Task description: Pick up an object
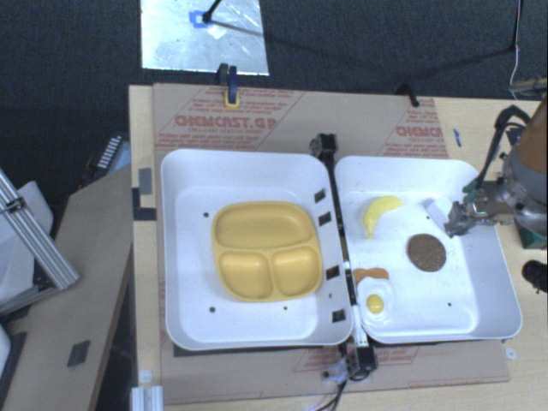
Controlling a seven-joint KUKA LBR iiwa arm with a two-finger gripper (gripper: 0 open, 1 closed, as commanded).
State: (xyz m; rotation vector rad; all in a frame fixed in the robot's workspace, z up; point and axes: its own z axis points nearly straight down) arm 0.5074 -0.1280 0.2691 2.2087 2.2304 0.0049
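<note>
The claw [456,219] hangs just up-right of the brown patty [425,253], apart; its grip I cannot tell.

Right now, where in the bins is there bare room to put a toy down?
The right bin has bare floor along its near right side, below the patty, and a strip at the back above the banana. Its left edge is crowded with banana, bacon and egg. The left bin has only a rim around the yellow tray.

Two white bins [184,178]; one yellow tray [265,251], banana [379,211], brown patty [426,253], egg [375,302], maybe bacon [371,274].
</note>
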